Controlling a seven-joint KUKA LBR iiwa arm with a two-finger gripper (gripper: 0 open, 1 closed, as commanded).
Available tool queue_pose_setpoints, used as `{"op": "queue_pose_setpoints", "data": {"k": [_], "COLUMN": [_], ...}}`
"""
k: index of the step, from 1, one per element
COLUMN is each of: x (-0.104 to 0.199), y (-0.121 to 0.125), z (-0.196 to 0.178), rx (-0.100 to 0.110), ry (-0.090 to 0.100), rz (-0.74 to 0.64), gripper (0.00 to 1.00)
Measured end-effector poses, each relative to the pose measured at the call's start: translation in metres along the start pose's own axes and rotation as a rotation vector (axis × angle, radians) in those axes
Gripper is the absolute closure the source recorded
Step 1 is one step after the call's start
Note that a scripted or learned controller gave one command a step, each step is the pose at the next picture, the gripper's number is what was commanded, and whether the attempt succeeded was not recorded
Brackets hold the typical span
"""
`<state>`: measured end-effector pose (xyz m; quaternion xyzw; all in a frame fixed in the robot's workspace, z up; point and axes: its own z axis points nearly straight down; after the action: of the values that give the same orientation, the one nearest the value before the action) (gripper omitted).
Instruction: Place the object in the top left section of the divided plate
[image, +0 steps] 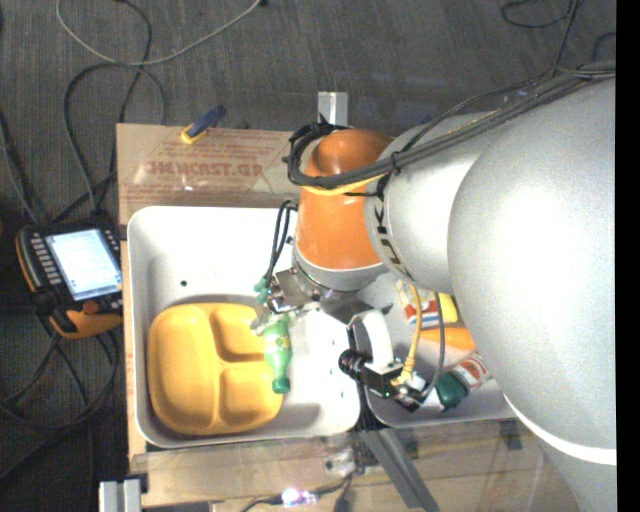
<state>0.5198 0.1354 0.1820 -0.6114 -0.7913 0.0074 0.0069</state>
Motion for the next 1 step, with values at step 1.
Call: {"op": "queue_pose_setpoints", "data": {"k": [1], "x": [-0.0001], "y": [0.0001], "z": [0.0000], "rx": [0.000], "ry": [0.000], "rz": [0.000], "gripper": [0.00]}}
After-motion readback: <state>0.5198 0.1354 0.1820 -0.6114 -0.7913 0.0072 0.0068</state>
